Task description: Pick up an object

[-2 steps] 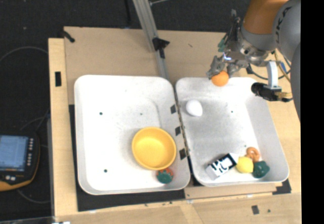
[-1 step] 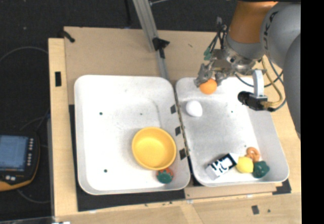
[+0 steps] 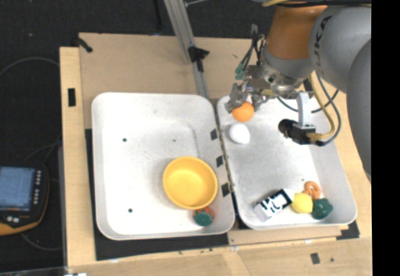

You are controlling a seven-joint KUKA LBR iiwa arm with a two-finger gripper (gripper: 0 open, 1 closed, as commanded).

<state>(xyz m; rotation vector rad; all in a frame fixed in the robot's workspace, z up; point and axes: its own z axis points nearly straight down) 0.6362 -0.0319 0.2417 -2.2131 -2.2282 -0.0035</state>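
Camera view has our hand [image 3: 245, 101] down at the far left corner of the right bin [image 3: 325, 168], fingers seemingly clamped on an orange ball [image 3: 243, 112]. We reckon it could roll free, being round and barely pinched. Wrist points steeply down, a white ball [image 3: 239, 134] just nearer

End effector [image 3: 245, 98] fingertips hidden behind orange ball [image 3: 243, 112].

Grey arm [image 3: 347, 37], orange wrist band [image 3: 300, 15], looping cables [image 3: 325, 103].
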